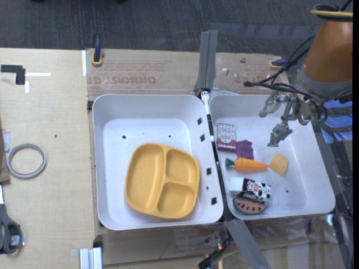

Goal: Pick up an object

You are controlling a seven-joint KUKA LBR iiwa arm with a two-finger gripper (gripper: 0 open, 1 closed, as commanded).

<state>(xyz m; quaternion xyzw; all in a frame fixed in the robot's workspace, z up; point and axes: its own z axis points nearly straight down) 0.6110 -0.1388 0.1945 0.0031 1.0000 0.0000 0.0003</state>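
Above the right bin, the tool hangs with nothing in it; I cannot tell its spread. Below lie a red carton, its print unreadable, a carrot and a cheese wedge.

Divided plate in left bin, carrot, carton, melon slice in right bin

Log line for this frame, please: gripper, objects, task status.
gripper above right bin, holding nothing | carrot, cheese just below it | yellow tray in left bin | pick not yet done
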